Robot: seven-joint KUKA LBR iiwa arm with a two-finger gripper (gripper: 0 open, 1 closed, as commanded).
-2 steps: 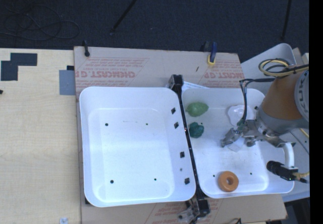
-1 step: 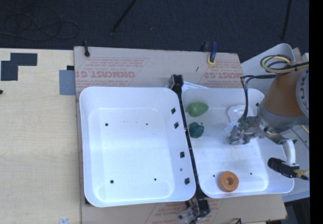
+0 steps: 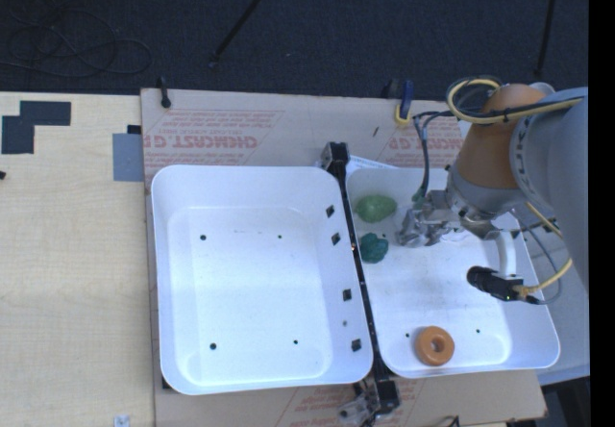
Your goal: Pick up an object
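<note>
Inside the right bin (image 3: 538, 343), the jaws hang just beside a light green lump (image 3: 376, 208) and dark green piece (image 3: 372, 247); whether they are spread is unclear.

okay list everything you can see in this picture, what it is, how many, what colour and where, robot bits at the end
bins: two, white, side by side on the bench
light green object: one, pale green, right bin, far left corner
dark green object: one, teal green, right bin, by the left wall, nearer than the light one
ring: one, orange, right bin, near edge
cardboard sheet: one, brown with red print, under the bins
arm: one, grey with orange band, over the right bin
gripper: one, metallic, low beside the green objects
</note>
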